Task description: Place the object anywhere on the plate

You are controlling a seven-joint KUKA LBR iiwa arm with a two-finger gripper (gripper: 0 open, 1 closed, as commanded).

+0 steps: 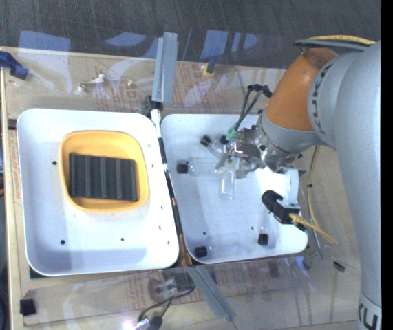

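Two shallow white bins sit side by side on the surface (45,81), a tan board under a glossy film. The left bin (38,205) carries one yellow plate (103,146) toward its far edge, and one dark ribbed block (104,177) lies on that plate. The right bin (203,212) shows about five small black pegs near its corners and edges. One metal bar (163,67) runs along the gap between the bins at the far side. Dark ribbed flooring lies beyond the surface's far edge. The one grey arm (347,115) reaches over the right bin; its fingers (232,158) are clear and hard to read against the white, so I cannot tell how far apart they stand or whether they hold anything.
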